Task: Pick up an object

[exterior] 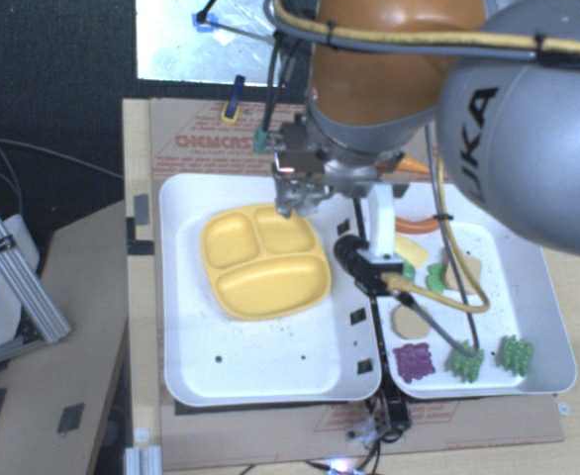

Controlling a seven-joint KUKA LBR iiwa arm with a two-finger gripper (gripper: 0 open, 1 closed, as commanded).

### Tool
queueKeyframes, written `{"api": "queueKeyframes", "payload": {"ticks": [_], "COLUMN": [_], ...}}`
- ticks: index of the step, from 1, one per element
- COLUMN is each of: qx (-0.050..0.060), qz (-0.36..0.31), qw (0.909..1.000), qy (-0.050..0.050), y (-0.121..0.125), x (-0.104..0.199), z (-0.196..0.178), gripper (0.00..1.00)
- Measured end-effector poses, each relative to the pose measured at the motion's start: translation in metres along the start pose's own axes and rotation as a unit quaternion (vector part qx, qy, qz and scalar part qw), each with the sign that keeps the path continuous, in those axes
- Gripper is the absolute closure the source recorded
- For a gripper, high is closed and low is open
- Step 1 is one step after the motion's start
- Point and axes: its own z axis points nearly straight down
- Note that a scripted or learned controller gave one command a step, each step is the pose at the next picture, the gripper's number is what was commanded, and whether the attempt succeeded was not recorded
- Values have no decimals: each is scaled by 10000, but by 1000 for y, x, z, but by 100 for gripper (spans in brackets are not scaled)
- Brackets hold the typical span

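A brown cardboard sheet is lying under both bins, while a metal frame is standing at the left.

yellow divided plate | flat | left bin | possibly ungrasped

It looks like a robotics lab: an industrial arm (cables looped along it) over two white bins on cardboard, aluminium framing beside the bench.

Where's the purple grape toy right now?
The purple grapes lie in the right bin, near its front edge, left of the green broccoli piece.
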Motion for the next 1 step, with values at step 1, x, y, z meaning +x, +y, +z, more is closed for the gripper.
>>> {"api": "queueKeyframes", "payload": {"ticks": [1], "qx": [101], "qz": [-36], "qw": [9999], "qy": [-34], "y": [-46], "x": [38], "z": [143], "gripper": [100]}}
